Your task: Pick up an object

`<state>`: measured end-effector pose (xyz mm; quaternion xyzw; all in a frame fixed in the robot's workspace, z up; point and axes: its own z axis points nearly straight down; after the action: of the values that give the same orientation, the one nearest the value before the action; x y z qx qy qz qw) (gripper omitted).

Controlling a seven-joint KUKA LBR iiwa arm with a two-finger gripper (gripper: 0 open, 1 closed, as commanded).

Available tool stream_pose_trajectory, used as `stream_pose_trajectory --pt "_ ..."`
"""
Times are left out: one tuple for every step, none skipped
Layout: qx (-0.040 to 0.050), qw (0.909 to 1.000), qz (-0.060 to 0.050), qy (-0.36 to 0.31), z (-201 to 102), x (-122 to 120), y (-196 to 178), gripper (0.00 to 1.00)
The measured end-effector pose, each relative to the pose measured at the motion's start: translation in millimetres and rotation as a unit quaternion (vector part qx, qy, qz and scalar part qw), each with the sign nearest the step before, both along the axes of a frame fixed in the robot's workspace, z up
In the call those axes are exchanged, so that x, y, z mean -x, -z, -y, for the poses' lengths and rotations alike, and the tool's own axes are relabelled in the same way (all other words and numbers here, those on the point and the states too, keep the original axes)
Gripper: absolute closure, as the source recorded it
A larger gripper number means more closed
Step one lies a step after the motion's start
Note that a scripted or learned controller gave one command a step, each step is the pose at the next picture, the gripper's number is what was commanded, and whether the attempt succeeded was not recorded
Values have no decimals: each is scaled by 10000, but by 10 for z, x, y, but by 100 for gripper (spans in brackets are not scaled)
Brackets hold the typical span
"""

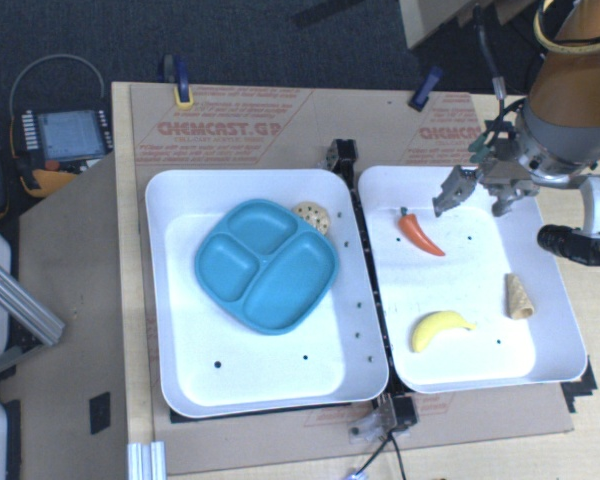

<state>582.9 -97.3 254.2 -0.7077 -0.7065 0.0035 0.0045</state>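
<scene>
Cardboard-topped bench, two white bins side by side. Left bin: blue divided plate, cookie at its edge. Right bin: orange carrot, yellow banana, tan roll. Gripper above the far end, fingers spread, nothing between. Nothing lifted yet; probably nearest the carrot, descent and grasp remaining.

We see the bench topped with brown board printed in red lettering. Two shallow white bins lie directly on it, side by side and almost touching. The left bin sits toward nine o'clock, the right bin toward three o'clock. Between them at twelve o'clock sits a small black clamp; another fitting sits at six o'clock.
</scene>
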Motion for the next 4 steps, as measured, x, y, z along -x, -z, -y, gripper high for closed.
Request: stream_pose_trajectory --pt "6 10000 55 -10 -1 -20 -57 0" --pt "-2 10000 19 -6 -78 59 454 0" --pt "-1 10000 13 1 7 62 1047 0" --pt "-3 10000 11 1 78 91 1658 0"
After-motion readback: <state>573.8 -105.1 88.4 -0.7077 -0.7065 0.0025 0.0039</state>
